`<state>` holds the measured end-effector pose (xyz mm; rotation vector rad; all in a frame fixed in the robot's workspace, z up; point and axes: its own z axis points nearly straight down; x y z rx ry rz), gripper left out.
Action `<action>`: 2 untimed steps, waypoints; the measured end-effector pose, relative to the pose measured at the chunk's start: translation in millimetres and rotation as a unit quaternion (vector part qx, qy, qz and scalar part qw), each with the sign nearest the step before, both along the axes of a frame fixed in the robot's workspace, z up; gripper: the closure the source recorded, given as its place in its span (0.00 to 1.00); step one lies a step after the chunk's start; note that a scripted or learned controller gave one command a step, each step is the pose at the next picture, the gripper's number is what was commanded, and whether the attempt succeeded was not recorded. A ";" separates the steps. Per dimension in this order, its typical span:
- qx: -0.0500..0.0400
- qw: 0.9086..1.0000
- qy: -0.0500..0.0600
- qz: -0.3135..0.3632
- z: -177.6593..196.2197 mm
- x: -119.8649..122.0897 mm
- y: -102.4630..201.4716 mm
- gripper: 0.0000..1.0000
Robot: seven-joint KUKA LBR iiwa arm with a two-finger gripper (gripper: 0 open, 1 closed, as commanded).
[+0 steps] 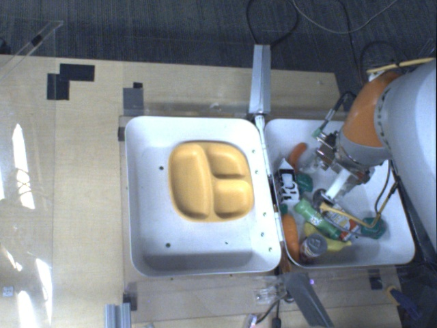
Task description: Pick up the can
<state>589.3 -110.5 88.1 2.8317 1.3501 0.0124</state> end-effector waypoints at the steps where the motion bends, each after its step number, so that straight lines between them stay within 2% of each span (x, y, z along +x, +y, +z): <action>1: 0.003 1.000 0.015 0.000 0.1 58.2 -2.1 0.00; 2: 0.000 0.997 0.001 -0.071 157.1 67.6 -37.8 0.00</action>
